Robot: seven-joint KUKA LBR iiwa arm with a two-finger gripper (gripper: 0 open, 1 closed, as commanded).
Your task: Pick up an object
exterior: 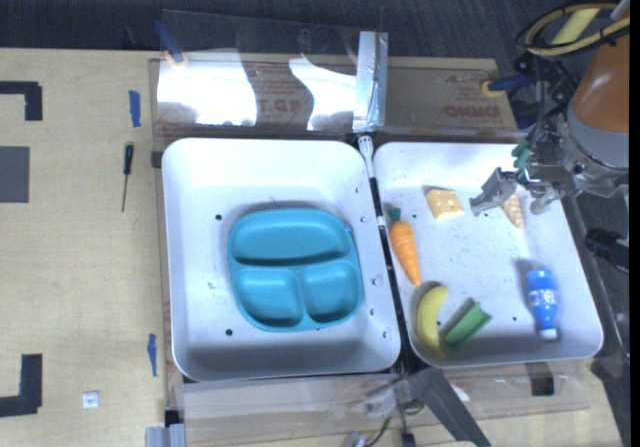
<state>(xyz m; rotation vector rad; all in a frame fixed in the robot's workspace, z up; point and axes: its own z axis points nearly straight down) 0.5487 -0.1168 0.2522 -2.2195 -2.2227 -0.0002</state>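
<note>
Gripper (512, 190) and grey arm (600, 135) reach in from the right over the right-hand bin (470, 160), fingers spread apart with nothing between them, hovering above a small tan piece (516, 211) near the bin's far right side. You have several candidates there: a yellow cheese-like wedge (443, 202) just to the gripper's left, a carrot (404, 245) along the divider, a banana (430, 315) touching a green block (466, 323) near the front, and a blue bottle (541, 300) lying at the right. Descend squarely over the nearest isolated piece, fingers straddling it, and close only once low enough. The left bin (190, 175) carries a blue divided tray (293, 266). The tan piece is partly covered by the fingers and too small to identify; the arm's upper part runs out of frame.
</note>
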